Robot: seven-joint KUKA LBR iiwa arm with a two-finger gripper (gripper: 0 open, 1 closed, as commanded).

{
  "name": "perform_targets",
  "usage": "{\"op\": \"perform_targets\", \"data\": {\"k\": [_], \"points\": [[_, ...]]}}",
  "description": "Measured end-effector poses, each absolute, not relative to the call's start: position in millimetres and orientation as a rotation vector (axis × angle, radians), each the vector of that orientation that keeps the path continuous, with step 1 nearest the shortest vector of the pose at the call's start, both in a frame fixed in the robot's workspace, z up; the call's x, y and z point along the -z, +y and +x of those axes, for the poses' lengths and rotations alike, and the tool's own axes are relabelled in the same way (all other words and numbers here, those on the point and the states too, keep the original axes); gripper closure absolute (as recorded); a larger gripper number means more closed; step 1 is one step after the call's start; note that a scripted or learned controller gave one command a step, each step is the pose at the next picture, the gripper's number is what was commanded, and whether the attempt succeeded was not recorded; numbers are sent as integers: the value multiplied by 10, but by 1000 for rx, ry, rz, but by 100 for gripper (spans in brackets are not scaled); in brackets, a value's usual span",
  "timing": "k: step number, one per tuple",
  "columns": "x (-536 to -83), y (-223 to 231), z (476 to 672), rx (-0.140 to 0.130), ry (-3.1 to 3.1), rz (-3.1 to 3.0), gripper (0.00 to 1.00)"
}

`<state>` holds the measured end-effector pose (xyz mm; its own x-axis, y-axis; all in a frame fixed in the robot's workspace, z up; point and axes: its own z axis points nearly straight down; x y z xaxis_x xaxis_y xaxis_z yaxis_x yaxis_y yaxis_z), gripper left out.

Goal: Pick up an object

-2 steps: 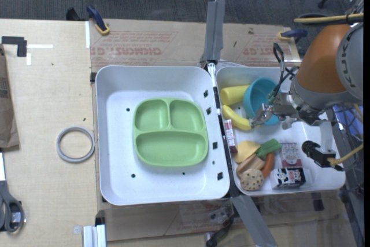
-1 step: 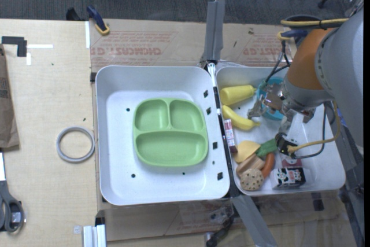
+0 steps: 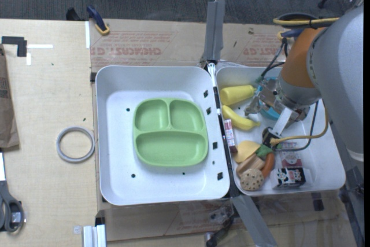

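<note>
White right bin (image 3: 324, 179), jaws (image 3: 261, 102) just beside banana (image 3: 240, 118), jaw state unclear

Two bins are sitting side by side on the bench (image 3: 52, 95), with the divided tray (image 3: 170, 132) lying in the middle of the left bin (image 3: 110, 124). The right bin (image 3: 324, 173) is lying to the right of the tray, holding the banana (image 3: 239, 118), the carrot (image 3: 267, 165) and the small carton (image 3: 289, 176). A tape ring (image 3: 75, 144) is lying on the bench to the left of the tray, outside the left bin.
</note>
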<state>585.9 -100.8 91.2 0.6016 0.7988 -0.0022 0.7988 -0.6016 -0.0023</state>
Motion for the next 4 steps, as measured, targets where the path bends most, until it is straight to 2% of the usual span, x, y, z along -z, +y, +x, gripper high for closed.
{"op": "perform_targets", "data": {"k": [1, 2, 3, 4], "points": [[-997, -1015, 5853, -10, -1405, -2808, 100], [-911, -1017, 6401, -9, -1099, -2929, 100], [-905, -1129, 6028, -9, -1140, -2923, 100], [-1216, -1181, 5492, -4, -1757, -2602, 100]]}}
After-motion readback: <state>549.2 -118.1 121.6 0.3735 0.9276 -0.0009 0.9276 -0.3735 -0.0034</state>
